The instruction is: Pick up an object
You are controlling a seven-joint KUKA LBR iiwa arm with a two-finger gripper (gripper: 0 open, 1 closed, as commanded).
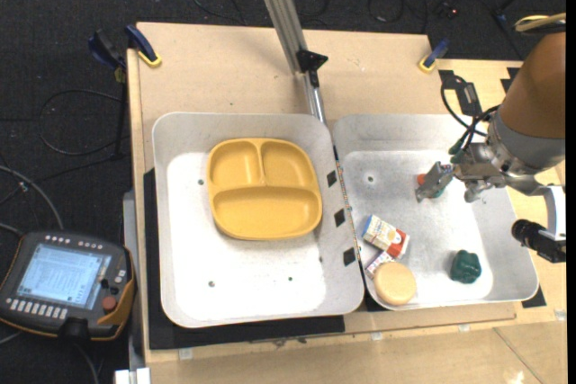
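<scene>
Right white bin (504, 283): small dark-green lumpy object (465, 266) near its front corner

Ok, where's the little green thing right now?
The green object lies in the right bin, near its front right corner, to the right of the round tan piece and below the hand.

camera view: fixed overhead | slanted down | covers bench (234, 58), left bin (180, 220), right bin (504, 283) | arm (540, 103) enters right
</scene>
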